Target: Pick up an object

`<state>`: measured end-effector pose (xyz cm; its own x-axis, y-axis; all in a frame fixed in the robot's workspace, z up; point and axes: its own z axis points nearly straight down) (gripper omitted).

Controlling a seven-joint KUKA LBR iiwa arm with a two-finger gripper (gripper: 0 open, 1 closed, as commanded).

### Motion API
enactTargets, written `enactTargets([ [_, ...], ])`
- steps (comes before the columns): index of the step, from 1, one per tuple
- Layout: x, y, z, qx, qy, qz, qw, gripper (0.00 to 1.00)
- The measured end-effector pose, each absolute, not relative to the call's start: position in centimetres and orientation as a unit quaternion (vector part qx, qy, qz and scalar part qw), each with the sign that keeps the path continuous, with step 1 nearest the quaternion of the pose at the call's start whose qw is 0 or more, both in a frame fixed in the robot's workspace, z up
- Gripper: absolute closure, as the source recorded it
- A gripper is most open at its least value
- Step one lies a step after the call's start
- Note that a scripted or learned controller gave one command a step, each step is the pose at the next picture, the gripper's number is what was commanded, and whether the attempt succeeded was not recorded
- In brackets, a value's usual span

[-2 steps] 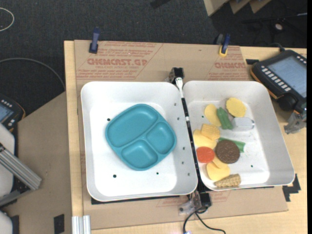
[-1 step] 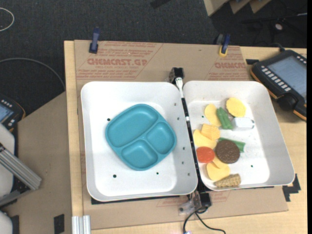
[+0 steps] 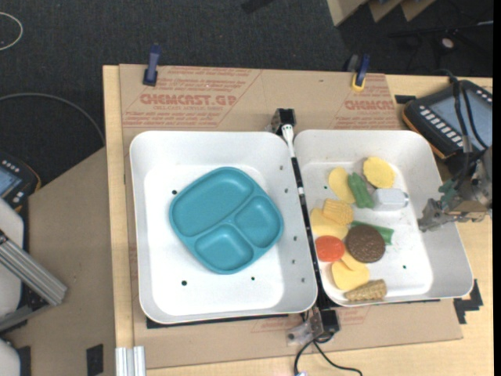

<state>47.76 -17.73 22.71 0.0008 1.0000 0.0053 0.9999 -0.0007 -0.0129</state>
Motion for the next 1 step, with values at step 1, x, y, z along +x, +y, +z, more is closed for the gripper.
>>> enactTargets([
  [1, 47.88, -21.25, 21.50, -0.708, -0.706, 0.0005, 0.001, 1.00],
])
